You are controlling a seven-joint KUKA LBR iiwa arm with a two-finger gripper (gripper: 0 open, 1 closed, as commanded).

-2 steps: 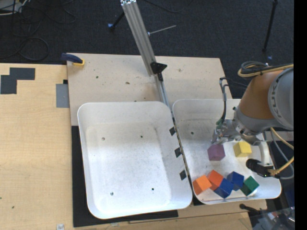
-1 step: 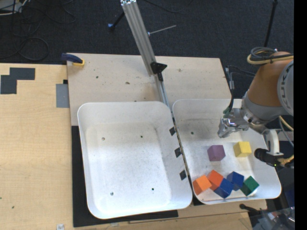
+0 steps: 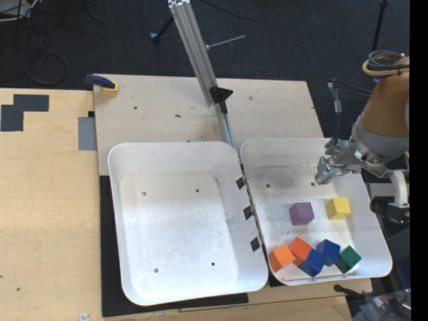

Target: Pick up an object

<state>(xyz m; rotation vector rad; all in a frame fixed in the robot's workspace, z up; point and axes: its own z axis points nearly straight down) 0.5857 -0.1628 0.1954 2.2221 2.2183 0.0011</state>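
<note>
**Entry: right bin, arm above loose blocks**

Markings: no brand, label or legible writing was seen on any item; a small black-and-white checker tag (image 3: 178, 1) capped the slanted aluminium rail (image 3: 198, 51).

Arm: grey KUKA arm with orange band (image 3: 388, 105), entering from the right. Its gripper (image 3: 325, 173) hung over the upper right part of the right bin (image 3: 281, 154), above the bin floor and apart from every block. The jaws were small and blurred at this slant; whether they stood open or closed could not be told. Nothing was seen between them.

Contents of right bin:
- purple block (image 3: 301, 212), near the middle, alone.
- yellow block (image 3: 338, 208), just beside the purple one, nearest the gripper, lying below it in the view.
- orange blocks (image 3: 291, 253), two, touching, at the near edge.
- blue blocks (image 3: 320, 257), two, touching the orange pair.
- green block (image 3: 348, 259), against the blue ones, near the bin's corner.

Left bin (image 3: 134, 159): white, speckled with dark marks.

Surface (image 3: 154, 109): pale board carrying both bins; a blue-and-yellow clamp (image 3: 101, 83) sat at its far left corner.
</note>
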